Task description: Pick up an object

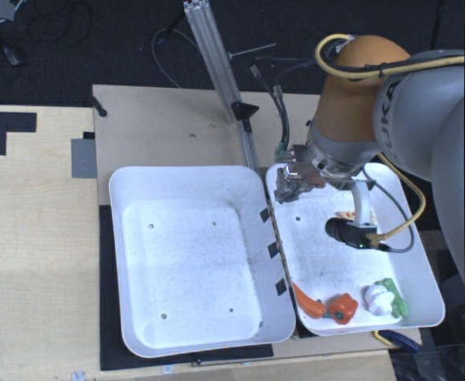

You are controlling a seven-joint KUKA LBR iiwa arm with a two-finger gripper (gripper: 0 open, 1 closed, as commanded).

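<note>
The worktop (161, 133) bears two white bins. The right bin (423, 292) holds, toward its 6 o'clock edge, an orange-red toy (326, 306) and a white-and-green toy (385, 298), well apart. The end effector (290, 182) hangs near the bin's 11 o'clock corner; its state I cannot tell.

"UK" (partial) on arm (423, 109)

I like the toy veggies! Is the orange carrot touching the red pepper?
Touching. In the camera view the orange carrot runs right against the red pepper, with no white bin floor visible between them.
</note>
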